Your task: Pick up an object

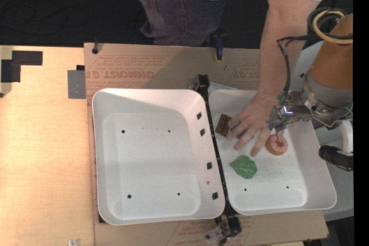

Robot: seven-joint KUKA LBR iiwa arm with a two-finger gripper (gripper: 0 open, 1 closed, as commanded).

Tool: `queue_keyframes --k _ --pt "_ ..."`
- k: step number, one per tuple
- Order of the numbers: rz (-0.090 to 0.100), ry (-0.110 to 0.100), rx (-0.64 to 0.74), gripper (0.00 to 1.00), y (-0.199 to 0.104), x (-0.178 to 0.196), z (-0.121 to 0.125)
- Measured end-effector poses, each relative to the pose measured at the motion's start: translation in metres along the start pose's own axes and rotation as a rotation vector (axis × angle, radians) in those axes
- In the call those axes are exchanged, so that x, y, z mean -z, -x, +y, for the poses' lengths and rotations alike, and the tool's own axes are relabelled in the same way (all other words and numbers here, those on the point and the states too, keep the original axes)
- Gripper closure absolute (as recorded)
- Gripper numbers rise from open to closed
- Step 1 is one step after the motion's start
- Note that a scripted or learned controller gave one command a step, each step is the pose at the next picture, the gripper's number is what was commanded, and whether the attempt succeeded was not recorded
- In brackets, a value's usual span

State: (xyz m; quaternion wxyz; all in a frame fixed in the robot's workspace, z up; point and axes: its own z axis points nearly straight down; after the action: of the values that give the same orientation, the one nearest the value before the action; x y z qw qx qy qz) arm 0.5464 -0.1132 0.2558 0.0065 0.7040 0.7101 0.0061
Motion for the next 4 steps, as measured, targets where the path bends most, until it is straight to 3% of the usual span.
queue_keyframes --k 1,2,3,4 --pt "0.001 -0.013 -0.004 1.00 -0.033 0.057 0.006" --pt "0.001 -0.025 -0.012 1.00 -0.011 0.032 -0.051" --pt "0.001 -0.026 -0.014 1.00 0.029 -0.018 -0.073" --pt "0.002 -0.011 -0.002 1.00 -0.026 0.069 -0.051"
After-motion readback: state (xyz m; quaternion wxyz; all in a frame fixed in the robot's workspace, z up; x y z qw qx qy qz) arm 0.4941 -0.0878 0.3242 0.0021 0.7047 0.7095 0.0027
